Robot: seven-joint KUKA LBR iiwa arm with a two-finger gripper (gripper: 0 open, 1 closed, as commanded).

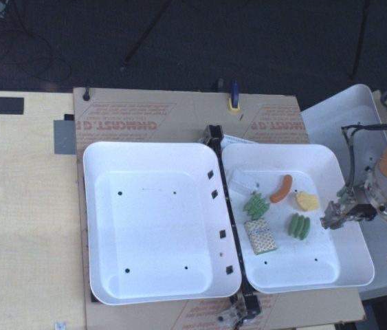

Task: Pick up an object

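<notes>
**Objects in the right bin: none lifted yet**

The objects for picking all lie in the right bin [348,267], clustered in its middle. Taking that bin's centre as the clock's hub: an orange sausage-shaped piece [281,188] sits toward 12 o'clock, a yellow chunk [307,201] toward 2 o'clock, a green pod-like piece [299,226] toward 4 o'clock, a leafy green piece [255,205] toward 10 o'clock, and a small patterned rectangular packet [260,236] toward 7 o'clock, just below the leafy one. A clear plastic scrap (hard to make out) seems to lie near the upper-left corner. The left bin [97,218] shows only its bare white floor with a few small dark holes.

The gripper [333,217] hangs at about 3 o'clock over the right bin's right edge, near the yellow chunk and the green pod but apart from both. I cannot tell how it is set; it is small and blurred at this scale. Nothing is visible in its grasp.

As for progress, I judge the task to be at its start: every item rests on the bin floor, and none is raised or gripped. What remains is the whole of the pick, namely choosing a target (the yellow chunk or the green pod are nearest), moving over it, descending, closing on it and lifting it clear of the bin.
</notes>
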